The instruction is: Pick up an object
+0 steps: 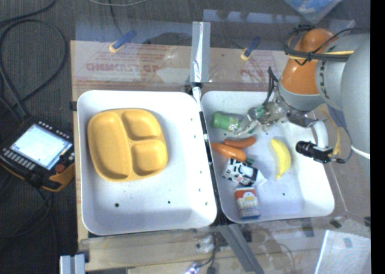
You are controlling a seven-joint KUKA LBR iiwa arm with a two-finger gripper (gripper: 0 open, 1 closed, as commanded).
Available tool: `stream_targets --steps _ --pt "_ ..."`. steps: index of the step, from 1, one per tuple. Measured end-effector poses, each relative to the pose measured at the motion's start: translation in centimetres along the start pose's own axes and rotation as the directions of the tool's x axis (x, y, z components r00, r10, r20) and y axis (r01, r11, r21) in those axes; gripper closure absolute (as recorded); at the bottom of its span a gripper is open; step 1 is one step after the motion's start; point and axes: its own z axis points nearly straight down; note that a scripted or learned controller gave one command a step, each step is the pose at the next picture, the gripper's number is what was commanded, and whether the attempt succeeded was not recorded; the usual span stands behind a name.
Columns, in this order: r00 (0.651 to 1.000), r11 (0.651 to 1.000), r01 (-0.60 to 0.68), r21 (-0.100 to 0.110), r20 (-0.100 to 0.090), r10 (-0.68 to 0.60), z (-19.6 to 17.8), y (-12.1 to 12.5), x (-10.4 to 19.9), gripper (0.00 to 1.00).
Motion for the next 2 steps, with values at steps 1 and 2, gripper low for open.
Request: stream_targets --steps 1,2 --pt "1.000 1.000 0.000 -0.001 -0.002 0.000 -0.87 0.04 0.09 1.00" --pt "1.000 1.000 0.000 0.000 -0.002 0.000 -0.87 0.04 0.10 0.00"
